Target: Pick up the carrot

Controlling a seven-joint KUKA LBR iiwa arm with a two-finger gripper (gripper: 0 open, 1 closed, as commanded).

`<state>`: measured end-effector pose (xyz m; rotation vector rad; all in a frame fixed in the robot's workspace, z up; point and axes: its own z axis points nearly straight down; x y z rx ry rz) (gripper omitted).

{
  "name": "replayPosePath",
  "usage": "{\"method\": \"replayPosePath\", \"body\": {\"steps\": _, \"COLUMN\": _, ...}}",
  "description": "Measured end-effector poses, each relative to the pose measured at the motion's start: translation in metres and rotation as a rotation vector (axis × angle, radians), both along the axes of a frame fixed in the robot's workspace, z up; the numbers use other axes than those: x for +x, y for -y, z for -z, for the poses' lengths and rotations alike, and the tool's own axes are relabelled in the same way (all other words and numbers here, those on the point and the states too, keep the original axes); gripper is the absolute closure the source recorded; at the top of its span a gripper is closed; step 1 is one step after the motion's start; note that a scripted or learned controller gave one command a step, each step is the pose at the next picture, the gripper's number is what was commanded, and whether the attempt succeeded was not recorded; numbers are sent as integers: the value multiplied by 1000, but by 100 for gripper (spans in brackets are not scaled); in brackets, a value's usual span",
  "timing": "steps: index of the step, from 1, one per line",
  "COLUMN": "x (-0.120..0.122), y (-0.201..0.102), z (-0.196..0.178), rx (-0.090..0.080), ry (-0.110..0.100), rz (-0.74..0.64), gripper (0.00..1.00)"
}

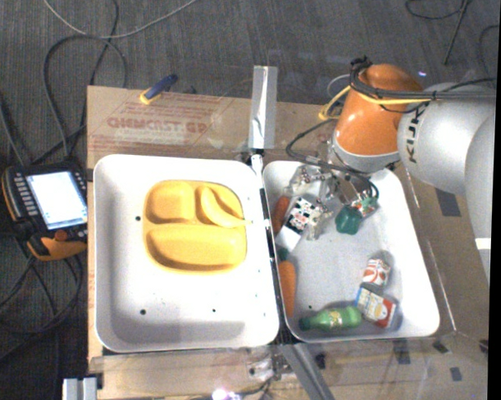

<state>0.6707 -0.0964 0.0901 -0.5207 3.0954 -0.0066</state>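
Two shallow white bins sat side by side on the bench, smooth plastic with rounded corners. The left bin (115, 313) carried a glossy yellow tray (197, 226), moulded into three compartments, lying toward that bin's far edge. The right bin (420, 275) was the busy one.

The carrot (288, 288) was there: a smooth, tapered orange stick, lying along the right bin's left wall, about halfway between its middle and its near edge. A second orange piece (281, 212) lay farther up the same wall, toward the far left corner; what it was could not be made out.

The arm (449, 145), grey metal with a rounded orange band, came in from the right and hung over the far part of the right bin. Its gripper (328, 198) was low among clutter there, and whether the fingers were open or closed could not be told. Just beside it sat a small black-and-white printed box (302, 215) and a dark green cup-like thing (349, 220).

Near the right bin's near edge a green bottle (332, 318) lay on its side, close to the carrot's near tip. Two small red-and-white cartons (376, 291) rested toward the near right corner, well apart from the carrot.

Off the bench's left edge, a handheld screen (52, 200) glowed white.
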Motion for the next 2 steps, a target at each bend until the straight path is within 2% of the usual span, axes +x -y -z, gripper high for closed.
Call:
{"method": "replayPosePath", "body": {"steps": 1, "x": -54, "y": 33, "z": 1, "rx": 1, "ry": 10, "rz": -84, "gripper": 0}}
{"method": "replayPosePath", "body": {"steps": 2, "x": -156, "y": 104, "z": -110, "rx": 6, "ry": -4, "rz": -247, "gripper": 0}}
